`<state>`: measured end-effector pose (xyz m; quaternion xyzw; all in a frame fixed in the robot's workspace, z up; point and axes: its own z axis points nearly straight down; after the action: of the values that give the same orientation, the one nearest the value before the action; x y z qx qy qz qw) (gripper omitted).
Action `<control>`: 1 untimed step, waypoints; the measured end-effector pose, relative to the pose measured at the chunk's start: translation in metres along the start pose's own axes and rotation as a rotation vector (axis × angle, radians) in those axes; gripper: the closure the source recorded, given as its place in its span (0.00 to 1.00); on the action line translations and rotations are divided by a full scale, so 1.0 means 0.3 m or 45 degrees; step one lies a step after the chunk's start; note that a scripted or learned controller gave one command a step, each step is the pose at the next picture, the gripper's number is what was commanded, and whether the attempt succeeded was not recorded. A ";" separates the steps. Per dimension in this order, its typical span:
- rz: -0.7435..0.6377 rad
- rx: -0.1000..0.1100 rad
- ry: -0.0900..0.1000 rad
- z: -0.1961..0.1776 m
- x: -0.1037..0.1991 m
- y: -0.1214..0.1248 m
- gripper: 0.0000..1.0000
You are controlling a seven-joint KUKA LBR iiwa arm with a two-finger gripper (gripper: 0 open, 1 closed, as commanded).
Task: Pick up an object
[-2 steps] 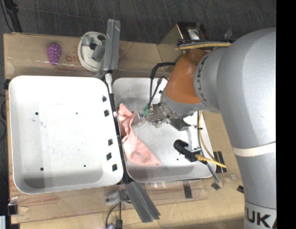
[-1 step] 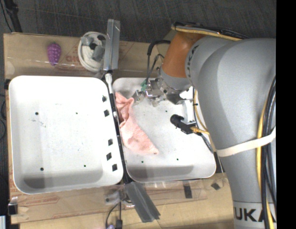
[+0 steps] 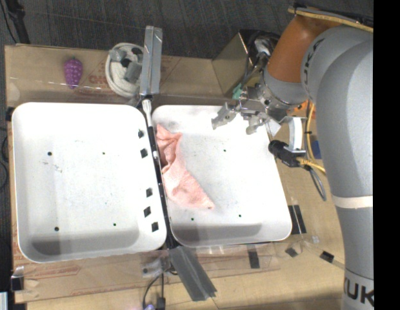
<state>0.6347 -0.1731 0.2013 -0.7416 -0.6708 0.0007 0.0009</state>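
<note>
We use the divider, the dark strip where the two white bins meet, as our landmark and move from left to right.

Far left of the divider and above the bins, we see a small purple grape-like object lying on the bench. Closer to the divider, also above the bins, sits a white ring-shaped item with grey parts inside it. A grey metal bar stands just above the divider's upper end.

Directly left of the divider lies the left bin, a shallow white tray with a few dark dots on its floor.

Directly right of the divider lies the right bin. Inside it, a crumpled pink cloth rests against the divider, stretching from the bin's upper left area down toward its middle. It touches the bin floor and lies apart from the gripper.

Further right of the divider, over the right bin's upper edge, we see the gripper. Its two metal fingers are spread apart, with nothing between them. The gripper is well apart from the cloth, up and to the right of it.

Furthest right of the divider, the grey arm fills the side of the view, with its orange band above the wrist.
</note>
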 end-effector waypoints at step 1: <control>-0.057 0.005 0.000 0.154 -0.012 -0.187 0.00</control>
<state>0.5784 -0.1711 0.1551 -0.7263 -0.6874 0.0021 0.0023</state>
